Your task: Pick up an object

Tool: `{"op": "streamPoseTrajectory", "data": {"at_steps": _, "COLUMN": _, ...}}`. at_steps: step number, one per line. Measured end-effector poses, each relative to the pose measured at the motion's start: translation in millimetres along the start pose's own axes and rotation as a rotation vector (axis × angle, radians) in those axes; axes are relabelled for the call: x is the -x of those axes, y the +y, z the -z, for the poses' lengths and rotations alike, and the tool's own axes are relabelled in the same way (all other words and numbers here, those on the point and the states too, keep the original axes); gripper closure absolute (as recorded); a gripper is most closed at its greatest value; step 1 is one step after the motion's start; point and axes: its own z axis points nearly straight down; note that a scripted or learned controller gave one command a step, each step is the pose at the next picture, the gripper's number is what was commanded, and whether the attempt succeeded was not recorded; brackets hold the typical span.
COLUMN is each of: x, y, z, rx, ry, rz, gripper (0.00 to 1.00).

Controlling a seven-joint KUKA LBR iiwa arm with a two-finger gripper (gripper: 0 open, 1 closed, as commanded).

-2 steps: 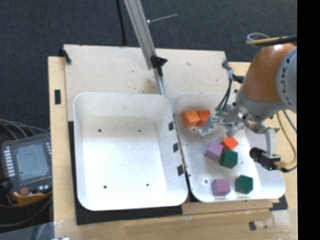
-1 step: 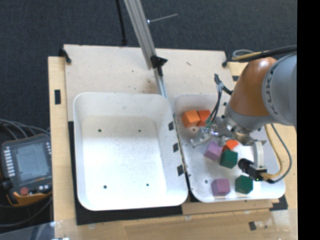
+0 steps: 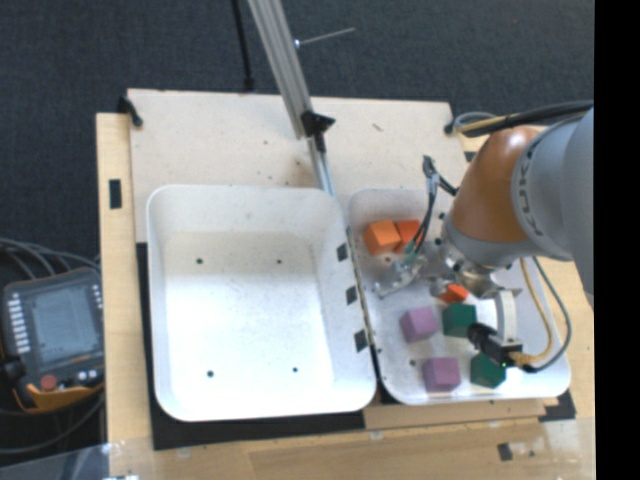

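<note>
Blocks crowd the right bin (image 3: 560,373): two orange blocks (image 3: 391,235) at its far end, two purple blocks (image 3: 420,323), and green blocks (image 3: 460,319) just beside the end effector (image 3: 452,290). We cannot tell how the end effector is set. We judge a straight drop onto one well-separated block works best. The left bin (image 3: 165,268) sits on a pale bench (image 3: 220,128) over dark carpet (image 3: 100,28).

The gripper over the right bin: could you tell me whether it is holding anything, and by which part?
It cannot be told. The arm's wrist hides the gripper above the right bin, among orange, purple and green blocks.
</note>
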Motion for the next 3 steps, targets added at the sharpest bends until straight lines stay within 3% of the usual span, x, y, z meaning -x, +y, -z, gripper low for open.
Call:
{"op": "streamPoseTrajectory", "data": {"at_steps": 1, "x": 0.8, "y": -1.0, "z": 7.1, "rx": -0.003, "ry": 0.001, "rz": -0.009, "gripper": 1.0}}
{"op": "streamPoseTrajectory", "data": {"at_steps": 3, "x": 2.7, "y": 1.8, "z": 115.1, "rx": -0.002, "ry": 0.001, "rz": 0.001, "gripper": 1.0}}
